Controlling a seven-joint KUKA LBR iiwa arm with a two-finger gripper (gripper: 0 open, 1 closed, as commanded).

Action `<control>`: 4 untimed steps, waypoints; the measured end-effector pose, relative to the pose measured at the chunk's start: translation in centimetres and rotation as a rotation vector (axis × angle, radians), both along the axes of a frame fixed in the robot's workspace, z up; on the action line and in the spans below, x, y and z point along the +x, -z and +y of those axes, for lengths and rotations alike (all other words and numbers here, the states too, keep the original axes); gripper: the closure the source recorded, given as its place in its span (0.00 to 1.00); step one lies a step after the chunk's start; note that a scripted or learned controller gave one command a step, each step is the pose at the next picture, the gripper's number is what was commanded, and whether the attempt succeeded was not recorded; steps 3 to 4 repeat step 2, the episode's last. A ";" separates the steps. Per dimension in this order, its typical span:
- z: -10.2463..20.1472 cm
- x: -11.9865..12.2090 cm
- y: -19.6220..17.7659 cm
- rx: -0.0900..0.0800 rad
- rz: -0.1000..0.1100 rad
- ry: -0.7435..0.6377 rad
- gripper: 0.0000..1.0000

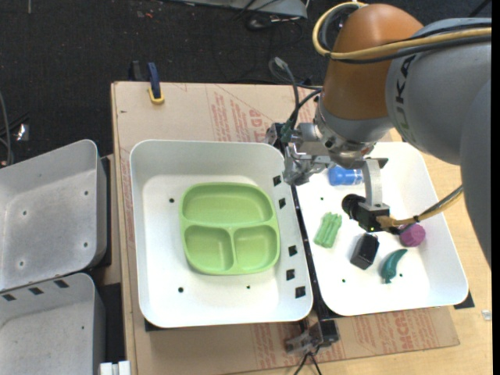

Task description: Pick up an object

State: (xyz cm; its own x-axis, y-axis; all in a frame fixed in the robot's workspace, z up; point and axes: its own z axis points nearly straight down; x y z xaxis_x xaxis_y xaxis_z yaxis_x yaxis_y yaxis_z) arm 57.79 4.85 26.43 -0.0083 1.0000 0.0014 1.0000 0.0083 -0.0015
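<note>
I can't tell how wide my tool [297, 170] is; the green bumpy toy [329, 230] near it looks light, so I'd pinch its long sides.

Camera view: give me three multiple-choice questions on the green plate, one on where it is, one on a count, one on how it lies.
1. Where is the plate?
A. in the left bin
B. in the right bin
C. on the bench outside the bins

2. How many compartments does the plate have?
A. two
B. three
C. five

3. How does the plate lie?
A. upside down
B. standing on its edge
C. flat, open side up

Answers:
1. A, since the white floor of the left bin shows all around the plate.
2. B, since there is one wide compartment at the far side and two smaller ones nearer the camera.
3. C, since the raised dividers and hollow compartments face the camera.
</note>
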 end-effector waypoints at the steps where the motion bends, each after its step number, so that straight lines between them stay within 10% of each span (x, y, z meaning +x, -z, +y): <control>1: 4.8 0.0 3.5 -0.001 0.003 0.001 1.00; 2: 4.5 0.1 3.3 -0.002 0.000 0.006 0.00; 4: 4.5 0.1 3.3 -0.002 0.000 0.006 0.00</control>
